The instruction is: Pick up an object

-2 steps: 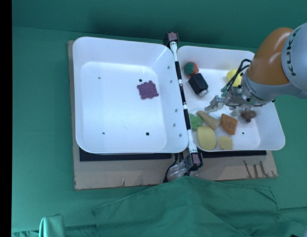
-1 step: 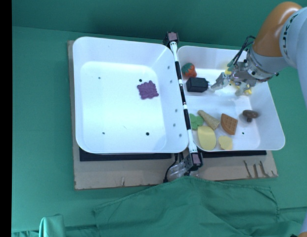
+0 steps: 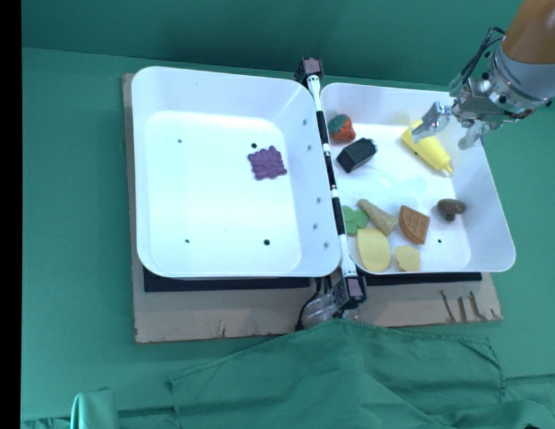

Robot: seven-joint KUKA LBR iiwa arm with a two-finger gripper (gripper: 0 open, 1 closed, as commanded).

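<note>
Right bin (image 3: 491, 239) holds yellow corn (image 3: 428, 148), black block (image 3: 356, 154), strawberry (image 3: 340, 129); purple piece (image 3: 267, 162) sits in left bin (image 3: 161, 92). My gripper (image 3: 452, 125) hangs upper right above the corn, fingers spread, gripping nothing.

Green cloth (image 3: 366, 378) lies crumpled, perhaps over cardboard (image 3: 170, 329).

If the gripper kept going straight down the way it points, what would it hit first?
Most likely the yellow toy, just under the open gripper in the right bin; depth is hard to judge.

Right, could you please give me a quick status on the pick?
Gripper open above right bin, nothing held. Yellow piece just below it. Nothing blocking.
</note>
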